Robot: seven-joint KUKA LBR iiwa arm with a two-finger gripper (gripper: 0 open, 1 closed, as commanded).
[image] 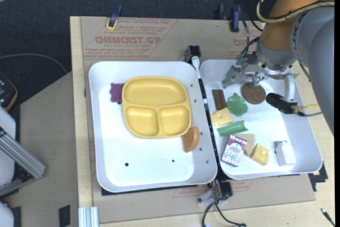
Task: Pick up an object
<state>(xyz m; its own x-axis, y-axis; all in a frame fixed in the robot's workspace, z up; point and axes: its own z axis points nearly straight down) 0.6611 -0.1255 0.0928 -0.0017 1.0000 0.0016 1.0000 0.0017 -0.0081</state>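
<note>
The pincer (pixel 254 78) is seen low over the far end of the right bin (pixel 303 159), directly above a brown disc (pixel 254 94); whether anything is held cannot be told. Just beside the disc lie a green lump (pixel 237 104) and a brown bar (pixel 218 99). A yellow tray (pixel 156 106) is noted in the left bin (pixel 143 167).

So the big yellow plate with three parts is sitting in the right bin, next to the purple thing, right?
Not quite. The camera view shows the yellow plate in the left bin, not the right one. The rest holds: it has three parts, and the purple thing lies right beside it.
</note>
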